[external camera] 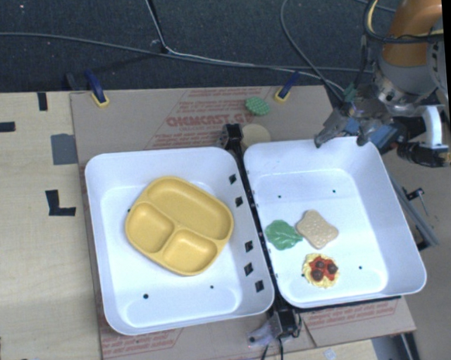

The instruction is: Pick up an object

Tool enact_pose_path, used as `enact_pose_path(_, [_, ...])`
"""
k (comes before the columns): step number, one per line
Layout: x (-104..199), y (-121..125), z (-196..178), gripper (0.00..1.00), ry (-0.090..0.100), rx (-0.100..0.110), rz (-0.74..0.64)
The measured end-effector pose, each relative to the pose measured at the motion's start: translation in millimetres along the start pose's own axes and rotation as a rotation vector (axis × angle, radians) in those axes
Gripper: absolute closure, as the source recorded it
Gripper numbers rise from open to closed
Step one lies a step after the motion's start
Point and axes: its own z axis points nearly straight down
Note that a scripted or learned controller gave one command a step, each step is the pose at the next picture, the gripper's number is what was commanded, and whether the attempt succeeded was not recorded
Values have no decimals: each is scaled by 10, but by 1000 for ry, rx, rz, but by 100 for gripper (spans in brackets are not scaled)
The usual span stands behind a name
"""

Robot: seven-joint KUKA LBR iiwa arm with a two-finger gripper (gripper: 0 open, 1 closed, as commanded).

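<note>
White bins sit side by side on the desk. The right bin [366,187] holds a leaf [283,234], cracker [317,228] and pizza [320,269], all untouched near its front. Over its far right corner hangs the gripper [346,129], released and carrying nothing. Reaching, descending, closing and lifting are all left, I judge.

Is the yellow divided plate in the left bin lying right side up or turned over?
Right side up. The yellow plate shows its three hollow compartments facing upward, lying flat in the left bin.
</note>
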Motion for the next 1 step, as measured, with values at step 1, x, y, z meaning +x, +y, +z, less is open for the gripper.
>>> enact_pose_path(1, [7,22,-92,0,-2,-13,-3])
